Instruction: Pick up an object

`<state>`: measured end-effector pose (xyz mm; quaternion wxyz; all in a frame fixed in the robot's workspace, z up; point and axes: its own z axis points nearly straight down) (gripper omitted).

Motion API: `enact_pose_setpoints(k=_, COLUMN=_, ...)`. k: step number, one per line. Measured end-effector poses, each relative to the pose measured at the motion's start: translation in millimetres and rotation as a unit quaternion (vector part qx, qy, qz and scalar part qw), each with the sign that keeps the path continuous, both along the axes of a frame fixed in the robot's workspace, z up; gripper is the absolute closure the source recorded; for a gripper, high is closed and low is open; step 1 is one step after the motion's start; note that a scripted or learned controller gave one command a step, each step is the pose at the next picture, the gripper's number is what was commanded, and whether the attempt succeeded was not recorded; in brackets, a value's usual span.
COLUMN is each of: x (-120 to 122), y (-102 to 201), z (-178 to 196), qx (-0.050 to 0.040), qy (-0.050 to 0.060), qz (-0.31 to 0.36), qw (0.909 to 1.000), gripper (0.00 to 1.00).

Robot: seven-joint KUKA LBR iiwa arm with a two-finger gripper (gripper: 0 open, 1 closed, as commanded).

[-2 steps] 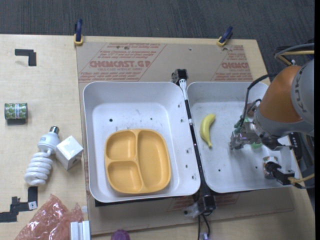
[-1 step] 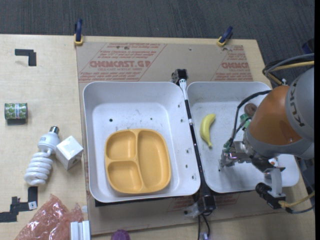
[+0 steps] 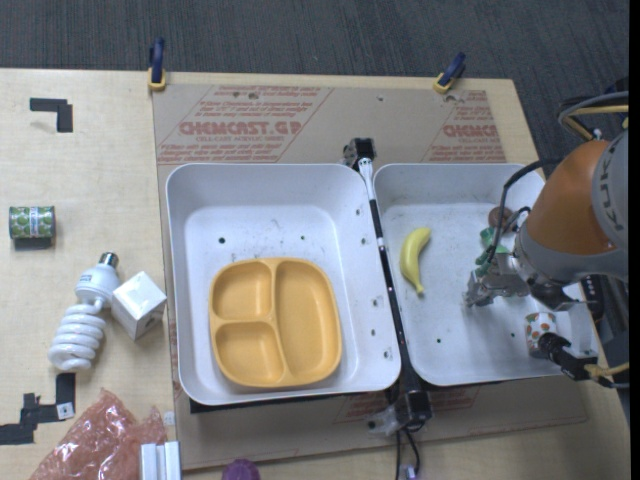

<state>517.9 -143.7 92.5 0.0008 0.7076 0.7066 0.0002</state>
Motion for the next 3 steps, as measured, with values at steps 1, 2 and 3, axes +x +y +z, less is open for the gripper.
enact_pose_setpoints(k=1, x=-33.0, y=46.7, z=-0.5, qx=0.0005, qy=0.001, qz=0.000, qw=1.0000, gripper=0.00)
enact_pose_setpoints(k=2, x=-31.6, y=46.0, z=9.3, qx=0.0001, qy=0.000, qz=0.000, qw=1.0000, gripper=1.00)
enact_pose_setpoints(k=3, x=16.3, y=47.7, z=38.7, qx=-0.0001, qy=0.000, qz=0.002, qw=1.0000, gripper=1.00)
